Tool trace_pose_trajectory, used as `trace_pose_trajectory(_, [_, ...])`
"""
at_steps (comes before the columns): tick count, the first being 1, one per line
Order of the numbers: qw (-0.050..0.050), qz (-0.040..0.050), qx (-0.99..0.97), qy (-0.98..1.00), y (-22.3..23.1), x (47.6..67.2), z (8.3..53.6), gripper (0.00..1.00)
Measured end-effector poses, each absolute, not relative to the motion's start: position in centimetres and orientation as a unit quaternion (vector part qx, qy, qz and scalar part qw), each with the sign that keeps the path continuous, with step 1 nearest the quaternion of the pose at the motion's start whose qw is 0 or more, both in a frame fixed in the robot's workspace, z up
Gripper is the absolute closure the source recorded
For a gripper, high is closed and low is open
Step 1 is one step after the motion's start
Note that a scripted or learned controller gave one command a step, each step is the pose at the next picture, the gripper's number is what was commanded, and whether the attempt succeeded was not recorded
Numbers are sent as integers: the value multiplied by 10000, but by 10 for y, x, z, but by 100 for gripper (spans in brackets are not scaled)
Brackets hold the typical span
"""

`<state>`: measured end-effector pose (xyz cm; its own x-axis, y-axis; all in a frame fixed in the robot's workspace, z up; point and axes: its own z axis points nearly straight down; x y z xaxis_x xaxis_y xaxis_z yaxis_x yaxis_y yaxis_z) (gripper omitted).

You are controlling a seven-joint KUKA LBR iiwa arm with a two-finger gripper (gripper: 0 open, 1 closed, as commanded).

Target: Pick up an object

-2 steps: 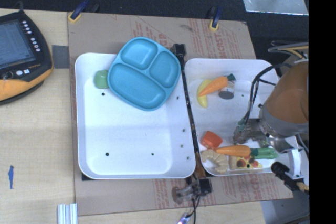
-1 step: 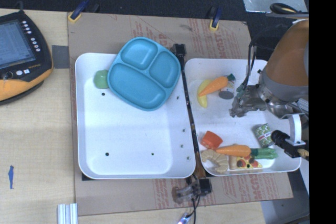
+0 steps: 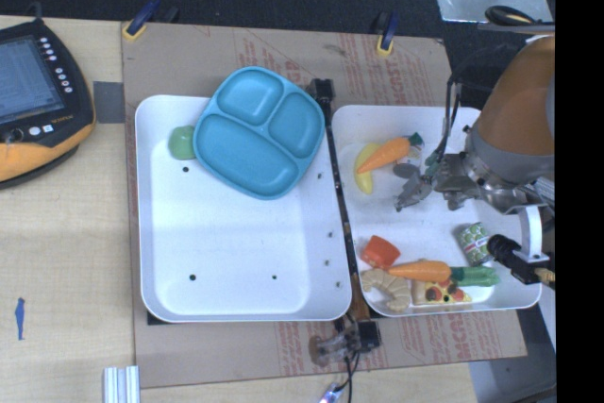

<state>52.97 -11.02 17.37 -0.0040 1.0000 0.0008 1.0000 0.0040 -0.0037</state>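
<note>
End effector point(image 3: 411, 187) over the right bin point(image 3: 429, 226) — grip state unclear; green ball point(image 3: 181, 142) half-hidden by blue plate point(image 3: 259, 131).

The arm point(image 3: 514, 113) reaches leftward — gripper point(image 3: 412, 184) low, fingers slightly parted.

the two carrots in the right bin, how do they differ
The upper carrot lies tilted, its tip down-left and green top up-right, resting over a yellow piece. The lower carrot lies nearly level along the bin's near side, its green top pointing right and much longer. The upper one sits close to the gripper; the lower sits among other toy food. Both are orange and tapered.
</note>
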Motion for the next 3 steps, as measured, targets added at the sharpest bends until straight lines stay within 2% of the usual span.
trace_pose_trajectory(1, [19, 15, -7056, -7086, -109, 619, 91, 0])
trace_pose_trajectory(2, [10, 10, -7062, -7081, -152, 656, 92, 0])
trace_pose_trajectory(3, [21, 14, -7055, -7087, -149, 656, 92, 0])
